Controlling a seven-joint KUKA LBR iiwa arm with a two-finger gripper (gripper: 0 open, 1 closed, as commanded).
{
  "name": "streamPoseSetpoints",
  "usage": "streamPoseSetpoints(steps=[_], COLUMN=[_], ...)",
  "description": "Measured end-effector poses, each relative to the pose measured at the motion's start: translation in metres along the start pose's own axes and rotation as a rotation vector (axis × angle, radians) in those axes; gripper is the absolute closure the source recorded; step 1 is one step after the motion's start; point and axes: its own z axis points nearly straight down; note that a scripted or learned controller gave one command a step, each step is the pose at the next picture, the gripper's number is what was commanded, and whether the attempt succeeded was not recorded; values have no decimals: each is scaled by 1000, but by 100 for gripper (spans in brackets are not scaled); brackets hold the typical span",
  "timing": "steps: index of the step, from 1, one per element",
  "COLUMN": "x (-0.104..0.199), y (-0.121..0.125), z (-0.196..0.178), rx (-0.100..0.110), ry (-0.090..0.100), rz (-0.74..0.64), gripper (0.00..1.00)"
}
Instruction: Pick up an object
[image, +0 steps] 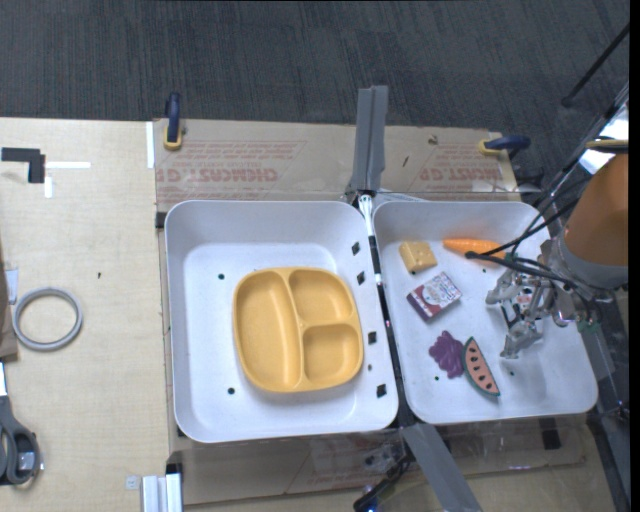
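With its fingers open and empty, the gripper (519, 322) hovers at the right bin's (560, 395) right edge and should descend squarely astride the watermelon slice (481, 368).

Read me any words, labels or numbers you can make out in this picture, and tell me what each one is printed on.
Red print on the cardboard sheet behind the left bin: upside down and blurred, not readable.
Red print on the cardboard behind the right bin: also blurred, not readable.
Label on the small red and white packet in the right bin: too small to read.
No other text visible.
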Motion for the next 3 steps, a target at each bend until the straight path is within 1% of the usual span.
streamPoseSetpoints(steps=[1, 2, 3], x=[-74, -103, -78], y=[-8, -6, -8], z=[3, -39, -31], rx=[0, 1, 1], ry=[-3, -3, -2], rz=[94, 381, 229], gripper=[0, 0, 0])
